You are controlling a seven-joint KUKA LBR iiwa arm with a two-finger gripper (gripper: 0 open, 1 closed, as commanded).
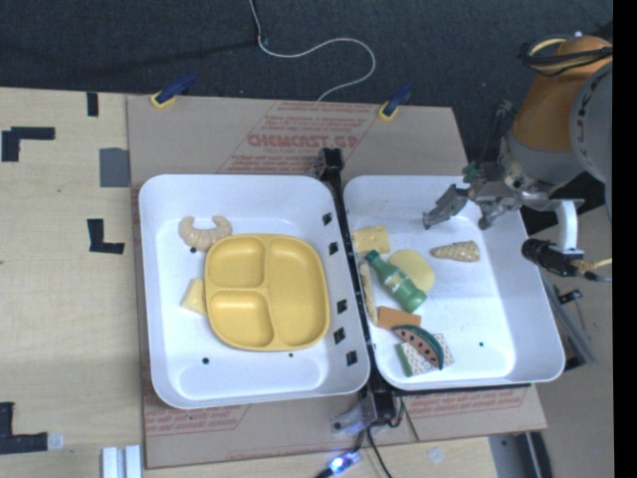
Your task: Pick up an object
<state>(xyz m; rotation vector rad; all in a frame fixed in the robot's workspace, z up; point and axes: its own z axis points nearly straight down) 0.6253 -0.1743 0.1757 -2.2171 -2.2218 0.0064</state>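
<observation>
Camera view: arm w/ orange band (559, 98) is reaching in from the right, holding the gripper (466, 213) over the upper part of the right bin (498, 297). Fingers are standing spread apart, nothing between them; one finger (441, 210) is pointing down-left, the other is sitting nearer the wrist.

Candidate objs in right bin: a cone-shaped ribbed tan piece (456, 252) is lying on its side just below the gripper, tip pointing right, apart from the rest. A green bottle (393, 280) is lying tilted, overlapping a pale yellow round piece (413, 268). A yellow block (370, 239) is sitting near the divider. An orange wedge (398, 318) is lying below the bottle, and a watermelon slice (420, 350), red w/ green rind, is lying near the front wall.

Left bin (169, 207): a yellow 3-compartment plate (267, 292) is occupying the centre; a tan croissant (202, 231) is touching its upper-left edge, a pale yellow wedge (193, 295) is lying at its left edge.
</observation>
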